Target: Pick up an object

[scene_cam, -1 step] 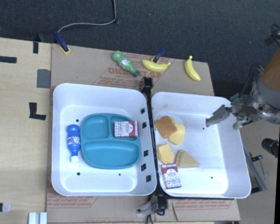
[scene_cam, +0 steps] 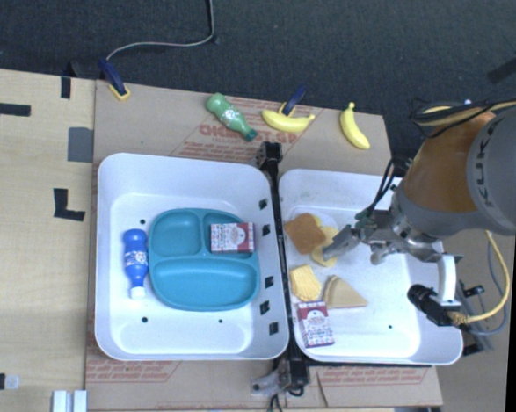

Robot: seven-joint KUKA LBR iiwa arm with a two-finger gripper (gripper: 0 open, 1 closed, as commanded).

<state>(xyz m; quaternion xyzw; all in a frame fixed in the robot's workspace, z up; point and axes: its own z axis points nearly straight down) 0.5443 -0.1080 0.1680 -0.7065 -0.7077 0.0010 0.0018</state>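
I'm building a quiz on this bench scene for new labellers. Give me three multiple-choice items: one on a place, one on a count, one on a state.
1. Where does the blue bottle lie?
A. In the left bin, beside the blue tray
B. In the right bin
C. On the cardboard above the bins

2. How many bananas lie on the cardboard beyond the bins?
A. One
B. Two
C. Four

3. What is the gripper doing?
A. Parked outside both bins
B. Hanging over the left bin
C. Reaching low in the right bin by the round brown piece

Answers:
1 A: the bottle rests against the left edge of the blue tray inside the left bin.
2 B: one banana and a second banana lie there.
3 C: its tip sits next to the round brown piece in the right bin.
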